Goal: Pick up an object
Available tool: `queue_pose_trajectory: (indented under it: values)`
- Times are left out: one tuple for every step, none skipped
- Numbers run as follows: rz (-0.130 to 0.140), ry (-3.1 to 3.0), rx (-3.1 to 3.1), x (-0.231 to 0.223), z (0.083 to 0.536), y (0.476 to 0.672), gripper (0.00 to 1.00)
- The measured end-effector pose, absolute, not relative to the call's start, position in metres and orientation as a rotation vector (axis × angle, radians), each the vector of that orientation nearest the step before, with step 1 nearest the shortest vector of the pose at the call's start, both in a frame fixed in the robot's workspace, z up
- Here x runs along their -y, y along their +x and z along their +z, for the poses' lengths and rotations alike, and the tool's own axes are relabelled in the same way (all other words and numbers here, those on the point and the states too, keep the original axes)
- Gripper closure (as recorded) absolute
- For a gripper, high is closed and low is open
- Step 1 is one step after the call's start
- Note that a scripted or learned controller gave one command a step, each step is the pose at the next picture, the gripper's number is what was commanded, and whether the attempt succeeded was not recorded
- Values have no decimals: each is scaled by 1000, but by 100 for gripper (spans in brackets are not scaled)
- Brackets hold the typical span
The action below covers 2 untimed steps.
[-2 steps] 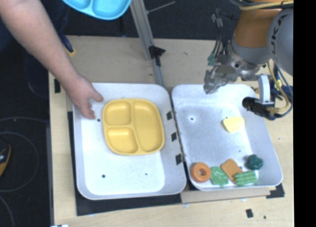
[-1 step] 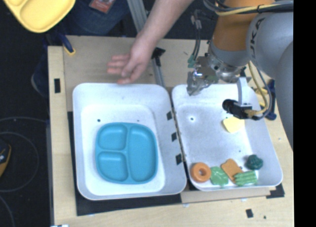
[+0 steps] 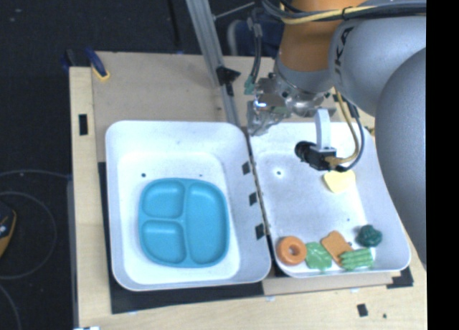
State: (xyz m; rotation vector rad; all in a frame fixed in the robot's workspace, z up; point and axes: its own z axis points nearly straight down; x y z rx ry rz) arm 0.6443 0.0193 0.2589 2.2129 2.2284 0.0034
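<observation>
Blue moulded tray point(image 3: 183, 221) in left bin point(image 3: 118, 178); tool point(image 3: 262, 117) apparently over divider.

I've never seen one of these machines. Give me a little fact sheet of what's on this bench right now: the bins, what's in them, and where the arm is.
left bin: holds a blue divided plate
right bin: holds small toy foods
along its near edge: orange ring, light green piece, orange-brown piece, green ridged piece, dark green piece
farther back: pale yellow piece
arm: reaches in from the right, over the right bin's far end
gripper: at the far end of the divide between the bins, nothing seen in it
</observation>
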Motion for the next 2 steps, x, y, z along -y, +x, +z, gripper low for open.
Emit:
queue_pose_trajectory:
  values:
    - [3, 2212, -2230, -76, 264, 638, 100]
    - [2, 2217, -2225, -73, 264, 638, 0]
